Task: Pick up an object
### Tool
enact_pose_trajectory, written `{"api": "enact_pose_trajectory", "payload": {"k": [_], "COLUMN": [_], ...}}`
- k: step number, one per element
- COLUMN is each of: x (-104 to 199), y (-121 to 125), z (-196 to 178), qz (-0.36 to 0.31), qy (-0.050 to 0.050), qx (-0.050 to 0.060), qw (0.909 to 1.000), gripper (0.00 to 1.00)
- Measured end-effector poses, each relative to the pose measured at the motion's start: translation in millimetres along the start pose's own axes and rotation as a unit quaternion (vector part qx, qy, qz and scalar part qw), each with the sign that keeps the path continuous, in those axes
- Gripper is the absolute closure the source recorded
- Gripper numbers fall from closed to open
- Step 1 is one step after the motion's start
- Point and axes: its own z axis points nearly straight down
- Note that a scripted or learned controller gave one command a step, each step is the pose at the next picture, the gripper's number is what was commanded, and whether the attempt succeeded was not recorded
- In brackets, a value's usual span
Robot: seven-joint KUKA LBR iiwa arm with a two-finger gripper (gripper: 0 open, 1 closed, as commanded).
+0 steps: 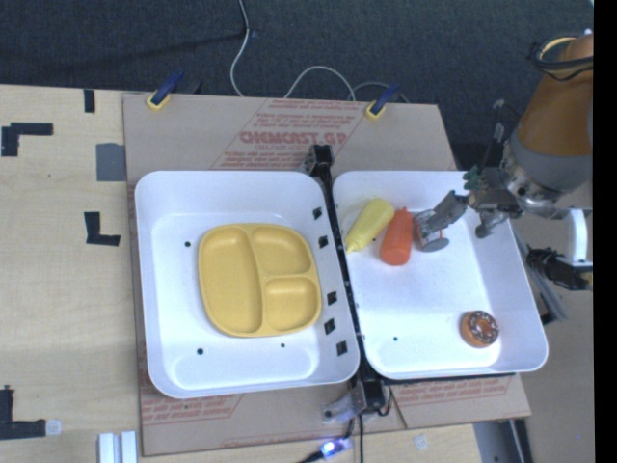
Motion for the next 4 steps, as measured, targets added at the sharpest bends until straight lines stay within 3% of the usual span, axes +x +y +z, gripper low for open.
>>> {"api": "enact_pose_trajectory", "payload": {"k": [1, 3, 4], "x": [0.6, 1.2, 1.7], "y": [2.1, 1.4, 1.8], "z": [-7.9, 119.0, 158.3], "qz": [-0.002, -0.002, -0.002], "qy": [-0.001, -0.001, -0.001], "qx": [-0.006, -0.005, -0.007], "qw": [1.0, 1.0, 1.0], "gripper": [0.0, 0.0, 0.0]}}
